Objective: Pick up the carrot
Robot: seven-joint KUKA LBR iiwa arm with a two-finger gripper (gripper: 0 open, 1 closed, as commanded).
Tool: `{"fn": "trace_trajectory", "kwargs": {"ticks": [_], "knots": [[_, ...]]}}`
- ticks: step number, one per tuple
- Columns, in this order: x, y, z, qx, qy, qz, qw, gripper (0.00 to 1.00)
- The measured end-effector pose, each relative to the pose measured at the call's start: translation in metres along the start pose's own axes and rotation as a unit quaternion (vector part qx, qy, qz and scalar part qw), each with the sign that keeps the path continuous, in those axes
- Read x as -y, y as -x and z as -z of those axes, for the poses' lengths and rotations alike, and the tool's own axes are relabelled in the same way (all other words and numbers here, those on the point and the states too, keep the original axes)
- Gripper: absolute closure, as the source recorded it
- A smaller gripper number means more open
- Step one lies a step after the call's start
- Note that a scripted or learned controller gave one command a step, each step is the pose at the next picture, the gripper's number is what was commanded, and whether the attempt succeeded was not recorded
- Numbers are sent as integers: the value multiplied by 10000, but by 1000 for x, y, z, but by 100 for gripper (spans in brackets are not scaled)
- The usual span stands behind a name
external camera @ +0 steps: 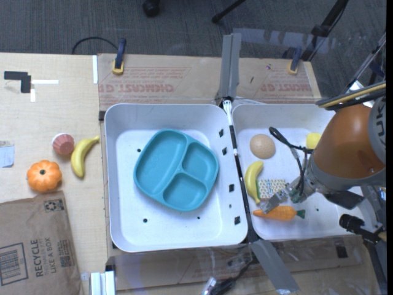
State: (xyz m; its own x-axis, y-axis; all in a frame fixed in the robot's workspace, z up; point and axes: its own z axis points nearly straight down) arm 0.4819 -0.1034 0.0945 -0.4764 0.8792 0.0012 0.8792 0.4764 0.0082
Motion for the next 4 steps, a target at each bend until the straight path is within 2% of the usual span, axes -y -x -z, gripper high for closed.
{"fn": "trace_trajectory", "kwargs": {"ticks": [1, 2, 3, 4], "knots": [[1, 1, 5, -5, -19, -23, 10000, 100], [-29, -58, 109, 10, -62, -1288, 9917, 100], [-31, -66, 93, 33, -74, -4180, 9084, 100], [-53, -90, 93, 43, -73, -5116, 8592, 100]]}}
